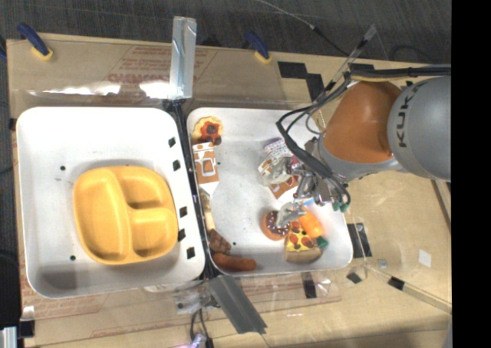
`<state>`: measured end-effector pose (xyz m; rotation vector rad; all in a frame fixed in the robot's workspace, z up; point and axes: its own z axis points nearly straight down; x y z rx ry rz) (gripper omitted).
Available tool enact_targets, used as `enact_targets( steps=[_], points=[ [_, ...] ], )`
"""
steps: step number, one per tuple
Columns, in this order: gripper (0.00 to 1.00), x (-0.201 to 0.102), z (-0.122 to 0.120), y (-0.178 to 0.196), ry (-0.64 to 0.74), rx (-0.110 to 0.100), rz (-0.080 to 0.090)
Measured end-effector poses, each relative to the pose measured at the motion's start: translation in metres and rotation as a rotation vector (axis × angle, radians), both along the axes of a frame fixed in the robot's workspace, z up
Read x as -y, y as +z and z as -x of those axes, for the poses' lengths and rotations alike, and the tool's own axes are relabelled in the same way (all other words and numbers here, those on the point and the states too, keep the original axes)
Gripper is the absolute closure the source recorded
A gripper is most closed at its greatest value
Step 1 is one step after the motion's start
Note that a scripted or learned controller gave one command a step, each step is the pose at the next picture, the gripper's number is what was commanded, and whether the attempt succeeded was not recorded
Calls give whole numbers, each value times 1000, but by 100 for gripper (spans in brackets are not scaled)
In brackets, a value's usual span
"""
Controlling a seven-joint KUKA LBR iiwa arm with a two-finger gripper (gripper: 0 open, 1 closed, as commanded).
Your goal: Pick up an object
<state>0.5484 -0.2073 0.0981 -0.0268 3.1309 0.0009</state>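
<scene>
Over on the left, a yellow divided tray (124,213) is seen lying flat in the left bin (46,132); every other thing is placed to the right of that tray. Just across the divider, in the right bin (245,120), a small brown-and-white card (205,164) is propped by the near wall, with a round toy (207,130) above it. Lower down, a brown sausage-like piece (234,263) is set along the bottom edge. Further right of the tray, a round donut-like toy (274,225) is touched by a pizza slice toy (304,236). Directly over those two, the gripper (301,202) is held low by the arm (383,128). Whether its claw is spread or pressed together cannot be told; nothing is seen between its tips.
</scene>
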Motion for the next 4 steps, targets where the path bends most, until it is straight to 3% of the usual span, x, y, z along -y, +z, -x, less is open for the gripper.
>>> enact_targets(
  steps=[1,2,3,4],
  points=[
    [0,-72,17,-1,-46,-1,1],
    [0,-92,58,1,70,14,7],
    [0,-86,-27,-1,154,1,4],
    [0,-57,11,0,296,2,5]
  ],
)
